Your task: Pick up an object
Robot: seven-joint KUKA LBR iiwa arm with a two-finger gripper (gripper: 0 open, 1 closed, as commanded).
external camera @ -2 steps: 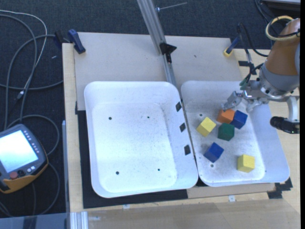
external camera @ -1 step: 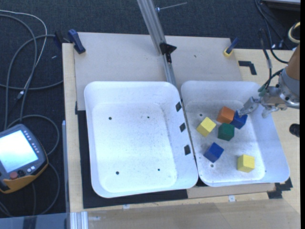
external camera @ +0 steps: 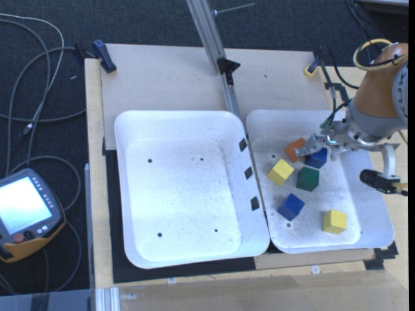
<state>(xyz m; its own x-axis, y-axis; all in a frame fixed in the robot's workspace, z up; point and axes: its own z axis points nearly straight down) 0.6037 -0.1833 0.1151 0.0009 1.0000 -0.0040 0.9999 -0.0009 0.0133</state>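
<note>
Hovering low in the right bin (external camera: 376, 229), my tool (external camera: 322, 145) sits right over the cluster near the bin's far-left part. Can't tell whether it's released or clenched from this angle, the wrist hides too much.

Blocks, quick rundown: orange block (external camera: 294, 149) touching or just beside the tool tip on its left; a blue block (external camera: 316, 159) directly under/at the tip, partly covered by it. Yellow block (external camera: 281, 172) just left of those, green block (external camera: 307, 179) just below the blue one. Second blue block (external camera: 291, 206) nearer the front, second yellow block (external camera: 334, 221) front-right, well apart from the rest. Left bin (external camera: 130, 135) beside it, nothing doing there.

Progress, my read: approach done, tool's down at block level. Nothing visibly lifted, all blocks look like they rest on the bin floor. So grasp itself unconfirmed and the lift is left. Likely target = the partly hidden blue or the orange, can't say which. Tight cluster, so neighbours may get nudged.
</note>
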